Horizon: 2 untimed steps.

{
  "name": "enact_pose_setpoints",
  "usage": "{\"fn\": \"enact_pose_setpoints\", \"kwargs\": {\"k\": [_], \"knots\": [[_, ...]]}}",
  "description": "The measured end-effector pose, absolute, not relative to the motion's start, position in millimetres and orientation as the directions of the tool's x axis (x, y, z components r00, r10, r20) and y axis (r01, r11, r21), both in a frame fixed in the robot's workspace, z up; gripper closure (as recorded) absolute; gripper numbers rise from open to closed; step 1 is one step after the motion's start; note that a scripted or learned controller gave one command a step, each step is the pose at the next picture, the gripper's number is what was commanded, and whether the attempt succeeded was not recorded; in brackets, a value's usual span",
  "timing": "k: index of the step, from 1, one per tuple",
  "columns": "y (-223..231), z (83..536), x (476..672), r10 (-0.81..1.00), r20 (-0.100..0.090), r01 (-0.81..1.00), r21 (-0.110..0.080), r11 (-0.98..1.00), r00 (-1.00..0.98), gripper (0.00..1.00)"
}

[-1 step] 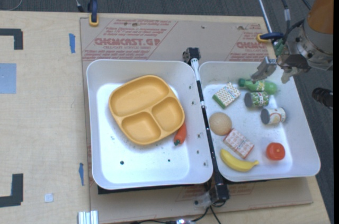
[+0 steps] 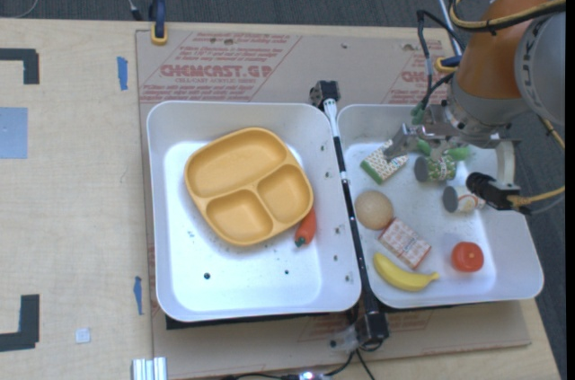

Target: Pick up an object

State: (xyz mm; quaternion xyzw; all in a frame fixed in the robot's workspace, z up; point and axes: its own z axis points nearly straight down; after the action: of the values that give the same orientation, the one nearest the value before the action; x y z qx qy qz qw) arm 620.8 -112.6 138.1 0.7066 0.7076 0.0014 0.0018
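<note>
The claw (image 2: 437, 155) is in the upper right of the frame, low over the back part of the right bin (image 2: 530, 279). The arm (image 2: 503, 55) hangs over it, so I cannot tell if it is open or closed, or if it has anything in it.

Right under the claw sits a small green and white toy (image 2: 440, 168). It is too small and too covered to say what it is. Just to the left of it lies a little green and white packet (image 2: 384, 164). Down and to the right of the claw lies a small grey and white thing (image 2: 458, 201).

Lower in the same bin are a round tan ball (image 2: 374, 209), a pink and white box (image 2: 404, 243), a yellow banana (image 2: 404, 273) and a red tomato (image 2: 467, 257).

The left bin (image 2: 171, 279) holds a yellow plate (image 2: 247, 185) with three parts, and a small red pepper (image 2: 306, 227) touching its lower right edge.

I think the step now is to grab one toy, most likely the one under the claw. To do it well, the claw should sit right over the middle of that toy, go straight down, and close on that toy alone. The packet is near, so the claw should not bump it. Then it should lift slowly, so the toy does not slip out.
</note>
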Motion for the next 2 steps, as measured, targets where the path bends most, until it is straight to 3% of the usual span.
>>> {"fn": "enact_pose_setpoints", "kwargs": {"k": [2], "knots": [[-113.2, 133.5, 614.7, 1.0, -0.004, 1.0, 0.019, 0.002, -0.002, 0.0]]}}
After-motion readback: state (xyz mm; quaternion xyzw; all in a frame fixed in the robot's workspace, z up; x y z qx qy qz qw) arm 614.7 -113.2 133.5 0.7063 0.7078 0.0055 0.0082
